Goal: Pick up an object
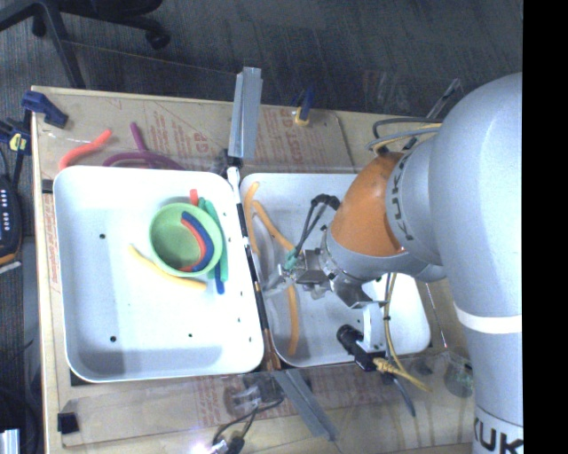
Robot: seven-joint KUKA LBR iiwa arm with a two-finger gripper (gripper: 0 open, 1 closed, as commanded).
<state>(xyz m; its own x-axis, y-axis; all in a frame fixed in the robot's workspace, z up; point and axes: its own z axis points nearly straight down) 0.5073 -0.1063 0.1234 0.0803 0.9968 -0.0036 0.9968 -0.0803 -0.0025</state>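
Orange tube (293,324) runs lengthwise down the right bin (408,341), directly beneath the hand (288,270); its grip state I cannot tell.

Looks like a robotics lab or test cell. Plywood bench (177,399) carrying two shallow white bins (89,346), clamps (43,108) at its edges, loose cables (142,160) and hoses around. Big grey industrial arm (470,204) reaching in. Dark carpet (266,35) beyond, with what may be an office chair base (98,22).

2 white bins (89,266) on bench (177,124); blue clamp (43,108).
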